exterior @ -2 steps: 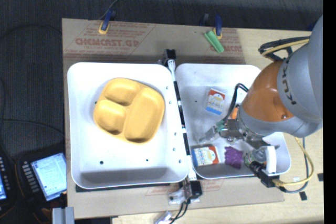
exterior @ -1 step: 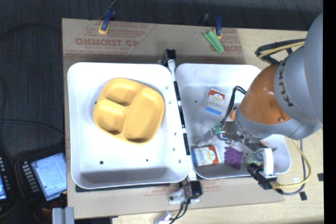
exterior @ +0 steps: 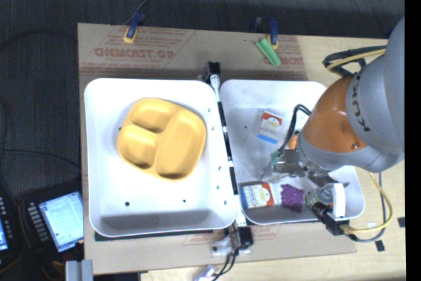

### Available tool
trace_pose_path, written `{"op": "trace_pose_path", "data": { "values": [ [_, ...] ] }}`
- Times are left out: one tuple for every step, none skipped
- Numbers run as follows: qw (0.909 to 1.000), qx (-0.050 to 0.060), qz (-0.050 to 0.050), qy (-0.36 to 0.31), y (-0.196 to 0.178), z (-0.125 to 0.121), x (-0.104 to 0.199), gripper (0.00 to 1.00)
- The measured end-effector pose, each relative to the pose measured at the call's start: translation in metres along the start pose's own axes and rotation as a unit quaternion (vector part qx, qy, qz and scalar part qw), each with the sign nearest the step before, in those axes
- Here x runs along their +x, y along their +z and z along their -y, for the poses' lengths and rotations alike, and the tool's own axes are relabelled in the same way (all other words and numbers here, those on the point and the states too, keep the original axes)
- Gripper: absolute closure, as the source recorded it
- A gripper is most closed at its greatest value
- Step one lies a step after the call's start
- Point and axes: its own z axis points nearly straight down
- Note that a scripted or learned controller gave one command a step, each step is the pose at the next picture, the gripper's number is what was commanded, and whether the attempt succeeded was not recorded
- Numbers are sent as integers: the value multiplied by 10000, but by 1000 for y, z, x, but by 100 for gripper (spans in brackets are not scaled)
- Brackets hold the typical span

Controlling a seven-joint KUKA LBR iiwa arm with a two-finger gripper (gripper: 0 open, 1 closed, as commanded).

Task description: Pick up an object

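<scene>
The arm (exterior: 358,118) rises closest to the lens, its orange band and grey casing covering the right part of the right bin (exterior: 309,92). Bins counted: two, white and shallow, side by side. The left bin (exterior: 99,141) holds one item, a yellow three-compartment tray (exterior: 162,137), lying near its middle. The right bin holds three visible items: one small carton (exterior: 269,126) with orange and blue print near its centre, one similar packet (exterior: 257,195) against the front wall, and one purple object (exterior: 292,197) just beside that packet. The gripper (exterior: 289,163) sits low in the right bin, above the purple object and between the two printed items; whether it is apart or together cannot be told, as the wrist hides it. The purple object's shape is hard to make out. One green object (exterior: 268,52) and two blue clips lie on the board behind the bins.
</scene>
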Motion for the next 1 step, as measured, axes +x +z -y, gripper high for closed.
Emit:
{"op": "trace_pose_path", "data": {
  "values": [
    [10000,3,-1,0,0,0,0,0]
  ]
}}
